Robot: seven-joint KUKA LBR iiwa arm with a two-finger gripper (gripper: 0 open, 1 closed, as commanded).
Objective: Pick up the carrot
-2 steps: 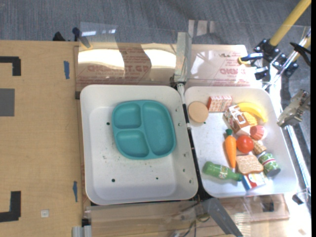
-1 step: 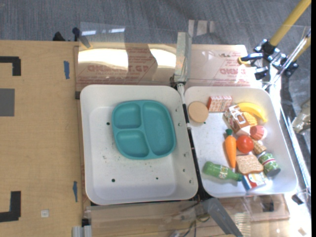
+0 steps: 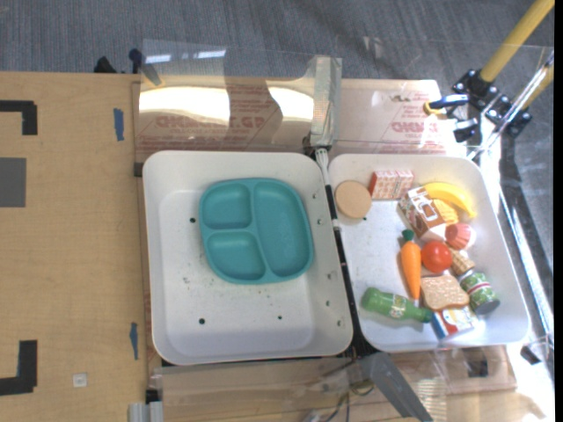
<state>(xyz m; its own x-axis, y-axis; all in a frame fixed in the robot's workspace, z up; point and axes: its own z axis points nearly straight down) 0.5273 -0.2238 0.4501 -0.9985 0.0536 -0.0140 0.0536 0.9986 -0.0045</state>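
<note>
can't tell what state the gripper is in. the carrot (image 3: 410,267) lies in the right bin (image 3: 374,236), tip by the green bottle (image 3: 392,305), tomato (image 3: 436,255) crowding its right, so the left side looks freer for grabbing.

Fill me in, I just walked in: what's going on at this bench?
Nothing is being handled at this moment. The carrot lies in the right bin among toy foods, beside a tomato, with a green bottle just below it. The left bin holds a teal divided plate. The carrot has not been picked up yet.
</note>
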